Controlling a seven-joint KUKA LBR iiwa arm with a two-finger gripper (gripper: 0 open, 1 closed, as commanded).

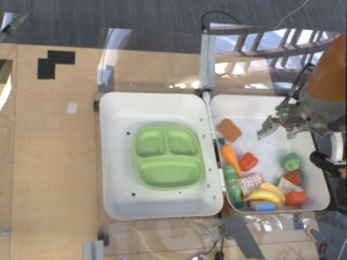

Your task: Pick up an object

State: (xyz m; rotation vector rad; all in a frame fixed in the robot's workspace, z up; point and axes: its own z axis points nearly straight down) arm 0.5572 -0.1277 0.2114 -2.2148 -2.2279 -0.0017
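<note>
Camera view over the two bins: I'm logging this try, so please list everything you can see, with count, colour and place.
left bin: 1, white, left half of the bench
right bin: 1, white, beside the left bin
divided plate: 1, light green, middle of the left bin
flat brown piece: 1, orange-brown, upper left of the right bin
carrot: 1, orange, along the right bin's left wall
red pepper: 1, red, right of the carrot
green pepper: 1, green, right side of the right bin
banana: 1, yellow, in the pile at the right bin's near edge
black marks: 1 group, black, bench top left
arm: 1, grey with orange band, from the right
hand: 1, grey, above the right bin
</note>
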